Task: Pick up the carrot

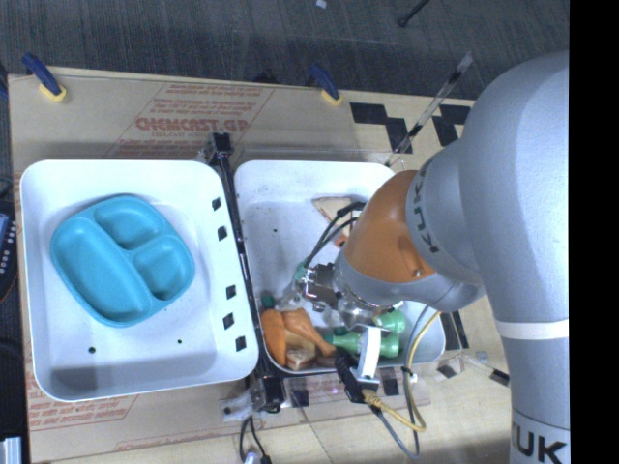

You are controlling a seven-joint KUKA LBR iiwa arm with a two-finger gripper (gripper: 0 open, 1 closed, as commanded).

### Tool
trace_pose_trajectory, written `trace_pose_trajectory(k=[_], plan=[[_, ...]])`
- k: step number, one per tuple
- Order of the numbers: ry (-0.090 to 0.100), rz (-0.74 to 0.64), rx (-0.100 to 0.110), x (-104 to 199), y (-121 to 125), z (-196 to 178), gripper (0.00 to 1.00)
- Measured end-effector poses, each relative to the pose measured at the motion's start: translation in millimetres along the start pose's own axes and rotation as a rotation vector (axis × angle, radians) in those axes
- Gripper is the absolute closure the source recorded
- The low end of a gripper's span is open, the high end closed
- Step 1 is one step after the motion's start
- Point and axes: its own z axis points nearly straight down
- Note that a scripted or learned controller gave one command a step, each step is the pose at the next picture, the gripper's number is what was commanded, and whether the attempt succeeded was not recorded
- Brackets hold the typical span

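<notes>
Carrot (274, 333): near-left corner of the right bin (290, 187), against its wall, touching a tan item (304, 344).
Handling: probably light, stiff and smooth; pinch across its middle.
Gripper (322, 300): just beyond the carrot; spread or closed, cannot tell.
Blue plate (121, 257): left bin, well apart.

The grey arm (513, 162) reaches in from the right, bent low over the right bin (280, 196), with its orange band just above the gripper (314, 293) down near the bin's front left corner. Right beside the gripper lies the carrot (274, 331), tucked against the bin's left wall and touching a brownish lump (302, 344). A green thing (375, 342) sits partly under the wrist, and a pale tan piece (329, 204) lies well apart near the far wall. Over in the left bin (126, 361), a blue divided plate (121, 257) lies flat, set at a slant across the floor.
</notes>
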Motion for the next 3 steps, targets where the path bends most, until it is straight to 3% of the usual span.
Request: trace_pose_trajectory(k=[1,2,3], plan=[[-0.001,-0.012,0.002,1,1,-10,1.0],[0.003,-0.097,-0.005,68,39,-103,1.0],[-0.001,0.294,0.005,99,12,-99,1.0]])
